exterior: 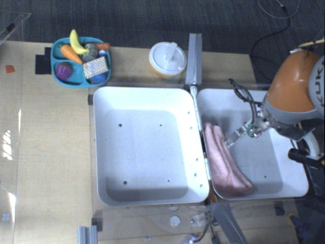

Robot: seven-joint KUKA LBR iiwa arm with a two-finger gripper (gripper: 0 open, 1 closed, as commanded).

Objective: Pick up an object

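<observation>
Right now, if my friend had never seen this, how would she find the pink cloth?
Start at the two white bins side by side and take the right bin, the one that the grey and orange arm reaches into. Along its left wall lies the pink cloth, folded into a long soft strip. It is the one pink, floppy thing in the bins, just left of the gripper.

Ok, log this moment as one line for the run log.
arm: over right bin | gripper: low, beside pink cloth | cloth: along right bin's left wall, not held | left bin: no cloth
</observation>
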